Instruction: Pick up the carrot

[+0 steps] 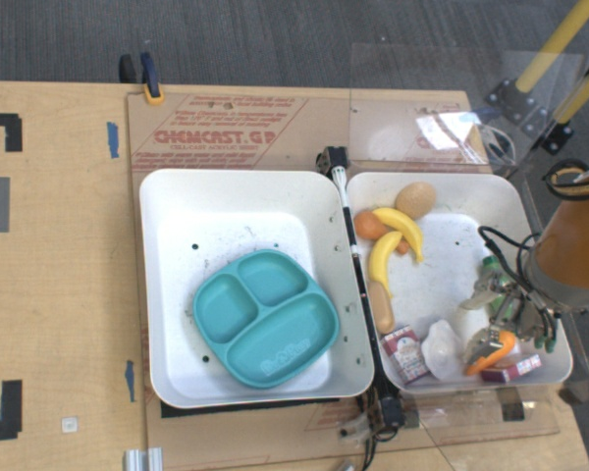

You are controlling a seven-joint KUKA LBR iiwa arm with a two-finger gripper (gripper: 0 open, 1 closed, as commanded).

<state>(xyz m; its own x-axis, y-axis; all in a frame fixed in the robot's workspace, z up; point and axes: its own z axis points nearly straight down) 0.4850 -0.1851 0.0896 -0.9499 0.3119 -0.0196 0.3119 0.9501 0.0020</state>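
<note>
Down in the right bin [442, 386], gripper [499, 346] at the carrot [493, 352]; fingers' state impossible to tell. Lift not yet done.

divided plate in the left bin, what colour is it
Teal, a plain blue-green all over. The divided plate shows clearly in the camera view.

Red "CHEMCAST" lettering on cardboard sheet [226, 126], smaller lines around it too blurred to read
</note>
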